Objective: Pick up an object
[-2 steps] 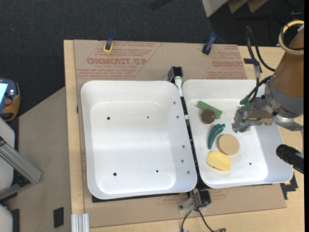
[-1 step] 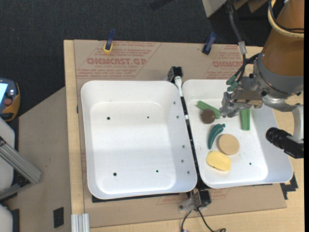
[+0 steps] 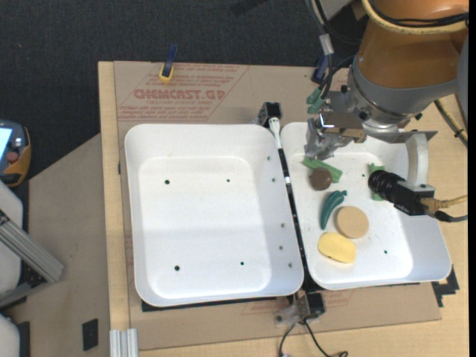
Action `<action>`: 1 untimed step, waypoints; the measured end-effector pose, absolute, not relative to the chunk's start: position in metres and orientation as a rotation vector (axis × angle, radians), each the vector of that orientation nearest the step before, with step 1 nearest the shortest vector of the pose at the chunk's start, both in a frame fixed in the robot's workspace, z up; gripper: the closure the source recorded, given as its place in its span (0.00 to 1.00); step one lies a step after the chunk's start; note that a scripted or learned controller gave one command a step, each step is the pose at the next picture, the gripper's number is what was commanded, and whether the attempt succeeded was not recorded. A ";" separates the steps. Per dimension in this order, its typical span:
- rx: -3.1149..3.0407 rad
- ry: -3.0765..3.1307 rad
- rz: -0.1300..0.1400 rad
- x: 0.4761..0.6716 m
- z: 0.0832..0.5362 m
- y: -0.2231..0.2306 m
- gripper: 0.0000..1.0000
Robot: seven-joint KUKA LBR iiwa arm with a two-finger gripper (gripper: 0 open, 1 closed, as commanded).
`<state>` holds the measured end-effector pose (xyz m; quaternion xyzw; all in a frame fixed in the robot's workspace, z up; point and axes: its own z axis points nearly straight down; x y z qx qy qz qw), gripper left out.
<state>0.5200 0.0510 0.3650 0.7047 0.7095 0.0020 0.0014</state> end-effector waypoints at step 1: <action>2.223 2.230 -0.011 0.477 0.308 0.080 1.00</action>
